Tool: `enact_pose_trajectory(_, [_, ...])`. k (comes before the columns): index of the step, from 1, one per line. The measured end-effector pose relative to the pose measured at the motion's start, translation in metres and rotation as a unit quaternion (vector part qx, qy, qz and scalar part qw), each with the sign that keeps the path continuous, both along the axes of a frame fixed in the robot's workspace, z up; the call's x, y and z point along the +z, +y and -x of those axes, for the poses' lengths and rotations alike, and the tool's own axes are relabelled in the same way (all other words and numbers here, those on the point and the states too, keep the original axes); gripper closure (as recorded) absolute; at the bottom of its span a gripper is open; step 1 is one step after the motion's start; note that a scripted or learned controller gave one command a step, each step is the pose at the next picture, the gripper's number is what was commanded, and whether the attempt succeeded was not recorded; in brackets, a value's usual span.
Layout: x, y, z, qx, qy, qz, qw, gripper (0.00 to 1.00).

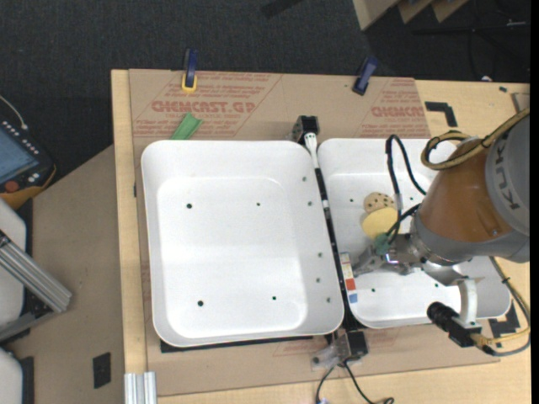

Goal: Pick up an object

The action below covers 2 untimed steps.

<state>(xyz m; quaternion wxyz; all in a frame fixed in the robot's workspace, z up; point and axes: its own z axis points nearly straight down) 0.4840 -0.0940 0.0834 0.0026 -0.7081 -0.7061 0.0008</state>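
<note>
From the camera view above the bench, two shallow white bins sit side by side on a brown cardboard-covered board [253, 99] printed with red lettering. The left bin [168, 175] shows four small dark holes in its floor and nothing lying on that floor. The right bin [341, 162] holds the objects: one yellow rounded object [379, 221] lies near the middle of what shows of its floor, and one tan, dotted disc-like object [378, 201] lies touching it on the far side. Just below the yellow object there is a small green piece [383, 244], too small to identify. The arm [467, 204], grey with an orange band, reaches in from the right and covers much of the right bin. Its gripper [379, 257] is low over the bin floor, just beside the yellow object on the near side; whether it is closed or parted, and whether anything is between its tips, I cannot tell at this size. Two blue clamps [190, 64] grip the far edge of the board, and one green strip [186, 126] lies on the board beyond the left bin.
</note>
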Motion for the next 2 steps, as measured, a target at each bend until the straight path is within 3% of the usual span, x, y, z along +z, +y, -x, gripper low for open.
enact_pose_trajectory(1, [0.012, -0.0007, -0.0035, 0.001, -0.004, 0.001, 1.0, 1.0])
enact_pose_trajectory(2, [0.0217, -0.0008, -0.0037, 0.0, -0.005, 0.0014, 1.0, 1.0])
